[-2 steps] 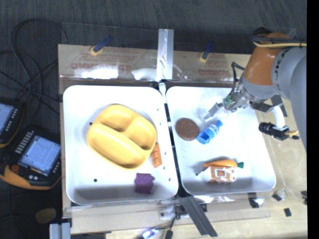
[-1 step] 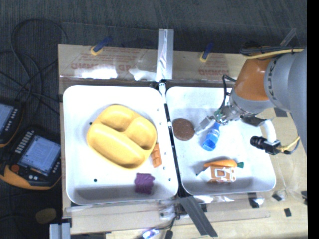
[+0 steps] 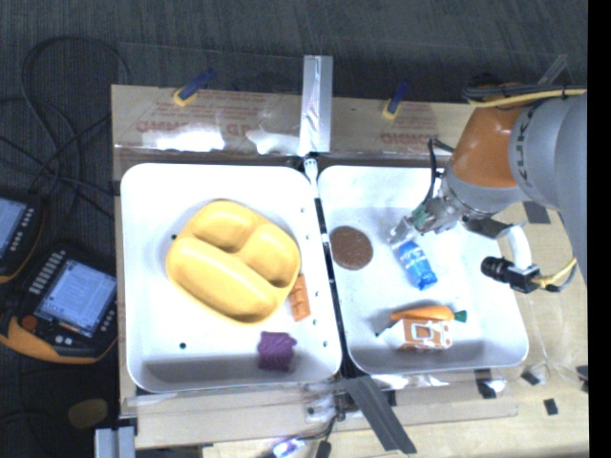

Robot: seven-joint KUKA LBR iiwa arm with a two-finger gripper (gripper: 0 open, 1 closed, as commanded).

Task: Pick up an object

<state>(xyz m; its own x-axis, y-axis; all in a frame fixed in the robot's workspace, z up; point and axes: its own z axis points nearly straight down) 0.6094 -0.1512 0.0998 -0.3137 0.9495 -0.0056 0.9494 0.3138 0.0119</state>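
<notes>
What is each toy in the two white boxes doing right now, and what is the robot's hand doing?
yellow shape: lying in left bin.
purple block: sitting near left bin's front.
brown disc: flat in right bin.
blue packet: lying tilted, just below the gripper.
orange carrot toy: lying on its side.
gripper: low over right bin, at the packet's top end.

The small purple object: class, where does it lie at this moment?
The small purple object lies in the left bin, near its front wall, just below the big yellow object and the orange piece.
</notes>
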